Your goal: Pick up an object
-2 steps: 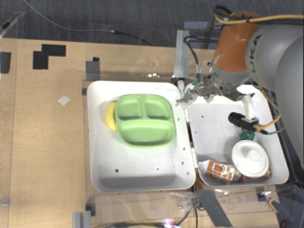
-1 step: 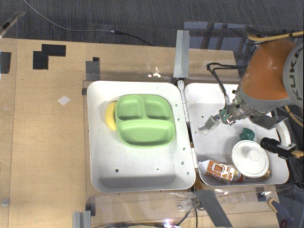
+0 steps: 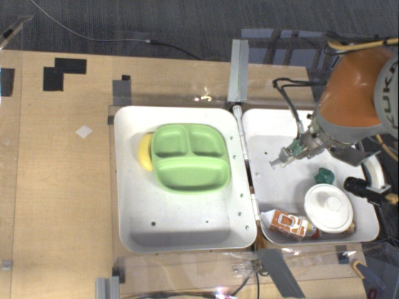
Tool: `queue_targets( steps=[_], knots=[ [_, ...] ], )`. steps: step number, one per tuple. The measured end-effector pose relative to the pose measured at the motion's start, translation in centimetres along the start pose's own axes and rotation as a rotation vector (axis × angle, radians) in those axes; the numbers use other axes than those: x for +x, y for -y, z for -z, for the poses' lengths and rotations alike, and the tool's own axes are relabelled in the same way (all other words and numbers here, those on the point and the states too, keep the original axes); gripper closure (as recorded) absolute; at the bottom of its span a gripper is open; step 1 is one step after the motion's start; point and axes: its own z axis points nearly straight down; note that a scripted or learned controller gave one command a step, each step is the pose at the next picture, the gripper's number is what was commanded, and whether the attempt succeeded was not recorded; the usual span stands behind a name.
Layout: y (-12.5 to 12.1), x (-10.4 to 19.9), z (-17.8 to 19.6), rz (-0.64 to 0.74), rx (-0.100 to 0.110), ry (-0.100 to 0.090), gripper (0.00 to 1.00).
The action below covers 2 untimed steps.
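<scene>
While the arm [image 3: 358, 92] is reaching in from the right, we are seeing its gripper [image 3: 278, 161] hanging over the bare upper floor of the right bin [image 3: 265, 132], its fingers lying close together in a narrow set with nothing between them. We are finding three things lower in that bin: a white bowl [image 3: 328, 207] sitting upside down near the front right corner, a small green piece [image 3: 325, 175] just above it, and an orange packet [image 3: 288, 223] lying flat along the front wall, touching the bowl's left side. We are looking at a green tray [image 3: 189, 156] resting in the left bin [image 3: 181, 229], partly covering a yellow thing [image 3: 144, 152] at its left edge. Both bins are sitting on the bench [image 3: 56, 185].
</scene>
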Motion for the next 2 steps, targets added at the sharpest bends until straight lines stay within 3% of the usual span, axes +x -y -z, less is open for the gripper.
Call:
queue_targets(
  steps=[1, 2],
  knots=[
    [0.0, 0.0, 0.0, 0.0, 0.0, 0.0, 0.0],
    [0.9, -6.1, -4.3, -0.044, 0.006, -0.002, 0.0]
  ],
)
